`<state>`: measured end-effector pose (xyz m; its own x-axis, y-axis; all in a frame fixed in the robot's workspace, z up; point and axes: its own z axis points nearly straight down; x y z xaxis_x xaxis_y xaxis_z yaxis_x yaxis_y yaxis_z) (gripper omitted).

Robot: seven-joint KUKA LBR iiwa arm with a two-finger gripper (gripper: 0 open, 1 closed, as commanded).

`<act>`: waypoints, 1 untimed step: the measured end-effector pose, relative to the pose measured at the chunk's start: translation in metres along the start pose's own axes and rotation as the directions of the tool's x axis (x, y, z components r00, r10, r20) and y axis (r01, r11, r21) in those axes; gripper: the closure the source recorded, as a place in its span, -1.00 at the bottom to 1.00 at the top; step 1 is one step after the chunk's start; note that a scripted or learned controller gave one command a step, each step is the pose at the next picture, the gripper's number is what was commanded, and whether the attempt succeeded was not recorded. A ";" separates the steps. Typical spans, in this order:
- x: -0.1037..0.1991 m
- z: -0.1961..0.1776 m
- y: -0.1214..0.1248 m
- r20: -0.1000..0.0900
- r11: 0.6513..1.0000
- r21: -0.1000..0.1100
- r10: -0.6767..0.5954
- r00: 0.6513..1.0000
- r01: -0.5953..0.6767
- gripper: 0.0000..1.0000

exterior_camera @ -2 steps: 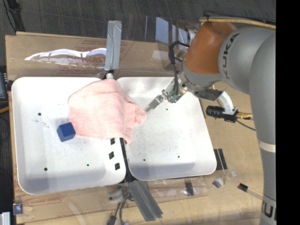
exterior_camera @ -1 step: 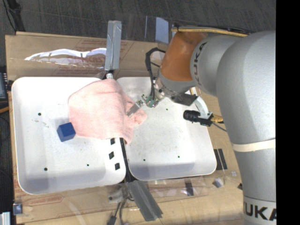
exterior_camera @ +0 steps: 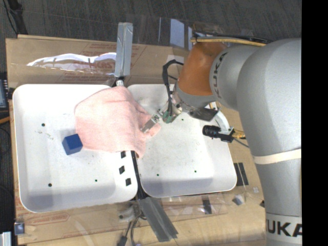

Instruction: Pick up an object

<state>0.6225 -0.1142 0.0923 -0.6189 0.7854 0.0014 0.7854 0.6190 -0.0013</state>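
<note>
Dark carpet surrounds the bench (exterior_camera: 61, 50), whose top is covered with brown cardboard. Two shallow white bins sit on it side by side, their inner rims touching along the middle.

Left bin (exterior_camera: 31, 152): a small blue cube (exterior_camera: 72, 143) rests on the floor of this bin, toward its centre-left, just beside the lower left edge of the cloth. Several small dark dots mark the bin floor.

Pink cloth (exterior_camera: 110, 119): this crumpled towel lies mostly in the left bin's upper right area. Its right edge drapes over the shared rims and reaches into the upper left corner of the right bin.

Right bin (exterior_camera: 189, 173): its floor carries a few faint specks and small dark dots.

Arm (exterior_camera: 266, 96): the grey arm enters from the right side, with the orange band (exterior_camera: 197, 73) above the wrist positioned over the right bin's far edge. Black cable loops beside the wrist.

Gripper (exterior_camera: 154, 123): it points down and to the left, with its tip at the cloth's right edge, above the right bin's upper left corner. The fingertips appear to meet the fabric, but the view is too coarse here; whether they are spread, closed, or pinching the cloth cannot be told.

A grey taped strip (exterior_camera: 123, 50) stands at the far edge of the bench, above the junction of the bins.
</note>
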 end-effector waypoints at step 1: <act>0.000 -0.011 0.001 0.000 1.000 0.000 -0.004 1.000 0.004 1.00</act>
<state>0.6233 -0.1135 0.1030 -0.6219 0.7831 0.0009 0.7831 0.6219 -0.0014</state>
